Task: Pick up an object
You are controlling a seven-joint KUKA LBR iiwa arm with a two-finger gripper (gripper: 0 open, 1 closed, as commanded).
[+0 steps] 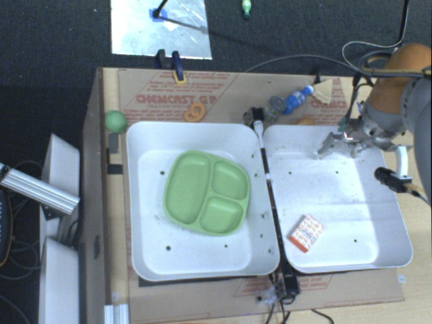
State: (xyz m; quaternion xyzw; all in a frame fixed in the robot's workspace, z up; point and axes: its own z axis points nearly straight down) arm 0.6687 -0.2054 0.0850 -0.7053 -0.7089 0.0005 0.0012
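Gripper (335,145) of the grey arm (395,103) hangs over the far right part of the right bin, its two metal fingers apart and nothing between them.

Cardboard sheet (202,96) under both bins: red print reading "CHEMCAST GP" along its far edge, with smaller lines too fine to read.

Bins, two, shallow and white, set side by side and touching along their inner rims. Left bin (145,181): one green divided plate (206,192) with three compartments, lying flat near the middle. Right bin (388,238): one small box (306,233) printed orange and white, its lettering too small to read, lying near the front left corner, well apart from the gripper.

Outside the bins, on the bench: one blue-and-clear bottle (291,102) lying on its side behind the bins; one orange ring-shaped item (195,112); one green ball (115,121) at the left edge.

On the dark floor beyond: one silver sheet (160,19); one small green figure (246,5).
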